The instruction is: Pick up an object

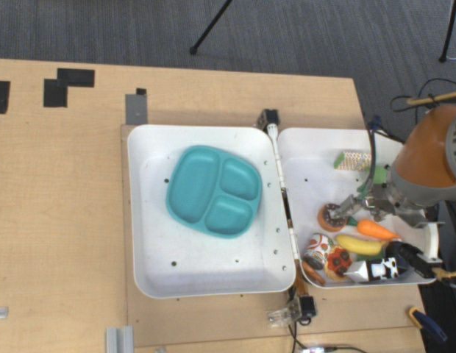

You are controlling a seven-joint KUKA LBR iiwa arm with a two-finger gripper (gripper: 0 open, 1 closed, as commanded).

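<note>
My gripper (358,204) hangs low over the middle of the right bin (312,149), below the arm's orange band (426,153). Just to its left lies a small round brown piece (332,215), close to or touching the gripper tip. An orange carrot (375,230) lies right below the gripper, and a yellow banana (359,245) sits under that. A red-and-white patterned item (323,259) and a black-and-white item (382,268) crowd the bin's front edge. A striped packet (351,159) lies at the back.
The left bin (151,197) holds a teal divided plate (213,190). A raised rim (283,190) separates the two bins. Cables hang beside the arm on the right. Black marks sit on the bench at the far left.
</note>
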